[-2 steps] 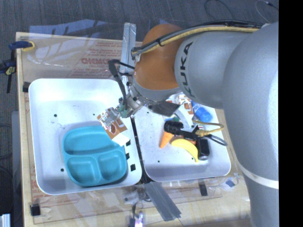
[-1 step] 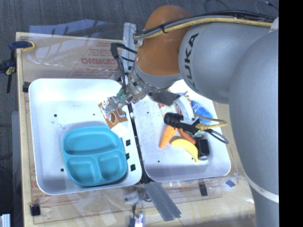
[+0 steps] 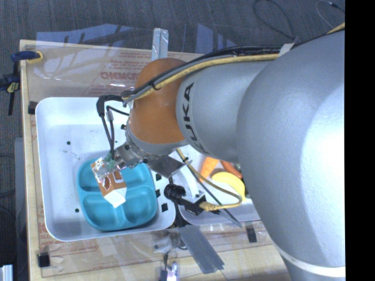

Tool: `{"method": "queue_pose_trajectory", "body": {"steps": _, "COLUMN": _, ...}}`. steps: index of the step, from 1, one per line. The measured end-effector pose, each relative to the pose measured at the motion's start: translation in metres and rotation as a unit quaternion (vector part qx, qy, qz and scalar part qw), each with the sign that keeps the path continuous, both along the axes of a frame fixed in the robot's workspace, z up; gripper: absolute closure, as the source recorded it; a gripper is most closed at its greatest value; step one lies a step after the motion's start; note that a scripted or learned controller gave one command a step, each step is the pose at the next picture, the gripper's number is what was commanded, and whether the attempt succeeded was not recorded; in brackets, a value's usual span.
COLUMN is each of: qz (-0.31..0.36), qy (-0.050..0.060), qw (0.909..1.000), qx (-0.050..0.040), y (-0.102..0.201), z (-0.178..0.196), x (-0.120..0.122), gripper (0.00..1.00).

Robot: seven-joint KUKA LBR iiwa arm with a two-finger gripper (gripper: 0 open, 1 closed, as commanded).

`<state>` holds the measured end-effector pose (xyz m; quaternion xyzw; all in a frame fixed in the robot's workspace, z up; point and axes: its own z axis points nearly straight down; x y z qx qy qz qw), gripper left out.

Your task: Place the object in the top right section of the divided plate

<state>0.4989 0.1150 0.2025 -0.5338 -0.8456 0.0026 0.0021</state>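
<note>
Blue divided plastic plate (image 3: 126, 206) waits beneath the hovering tool (image 3: 112, 177); grip unclear, placement seemingly under way, release next.

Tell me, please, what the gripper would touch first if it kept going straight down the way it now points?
Most likely the blue divided plate in the left white bin: the gripper points down over the plate's upper middle. Depth is hard to judge from this slanted view, so contact may already be close.
</note>
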Motion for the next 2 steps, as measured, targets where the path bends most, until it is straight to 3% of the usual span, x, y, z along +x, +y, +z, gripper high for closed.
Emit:
{"method": "queue_pose_trajectory", "body": {"steps": 1, "qz": -0.027, "qy": -0.002, "qw": 0.9996, "qx": 0.0001, "y": 0.0, "z": -0.002, "x": 0.016, "gripper": 1.0}}
{"method": "queue_pose_trajectory", "body": {"steps": 2, "qz": -0.001, "qy": -0.001, "qw": 1.0, "qx": 0.0003, "y": -0.024, "z": -0.012, "x": -0.023, "gripper": 1.0}}
